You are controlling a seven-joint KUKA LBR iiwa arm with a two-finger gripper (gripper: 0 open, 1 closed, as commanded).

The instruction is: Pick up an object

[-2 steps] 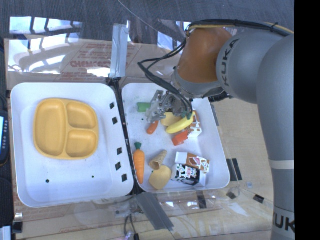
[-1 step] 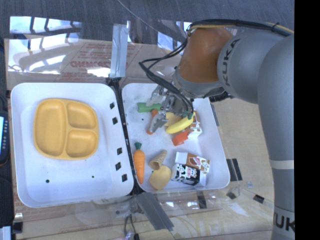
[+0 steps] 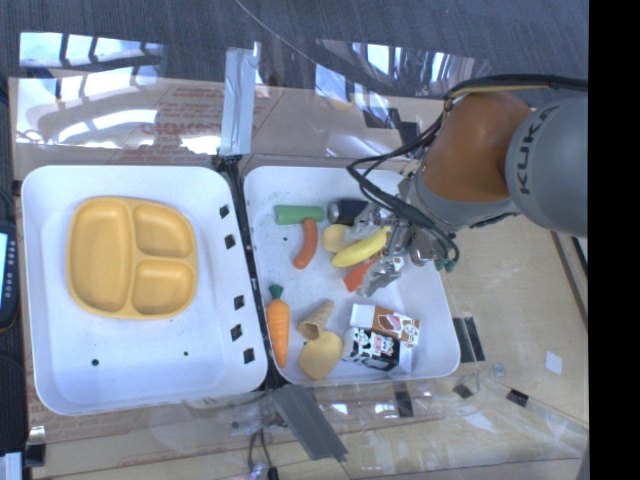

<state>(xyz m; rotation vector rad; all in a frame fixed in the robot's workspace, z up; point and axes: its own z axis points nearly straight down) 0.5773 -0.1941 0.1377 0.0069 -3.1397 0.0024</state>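
We look down on two shallow white bins set side by side. In the left bin (image 3: 40, 368) we find a yellow divided plate (image 3: 131, 256), lying flat in its far half with three compartments facing up.

The right bin (image 3: 440, 363) holds the loose objects. Along its left wall, toward the near side, lies a toy carrot (image 3: 278, 330) with its green top pointing to the far side. Right of the carrot we note a pale cone (image 3: 316, 317) and, just nearer, a tan rounded piece (image 3: 320, 357), the two almost touching. In the far half lie a green block (image 3: 298, 214) and, just beside it, an orange sausage (image 3: 305, 244) set on a slant. To the right of these sit a dark object (image 3: 347, 209) and a small yellow piece (image 3: 334, 237). A yellow banana (image 3: 360, 249) lies tilted next to them, with a red item (image 3: 356, 277) partly hidden under it. In the near right corner rests a small milk carton (image 3: 381, 337) on its side.

The gripper (image 3: 385, 268) hangs over the banana's right end and the red item; we cannot tell how far its fingers are parted or whether they hold anything. The grey arm (image 3: 545, 168) with its orange band (image 3: 475, 148) enters from the right.
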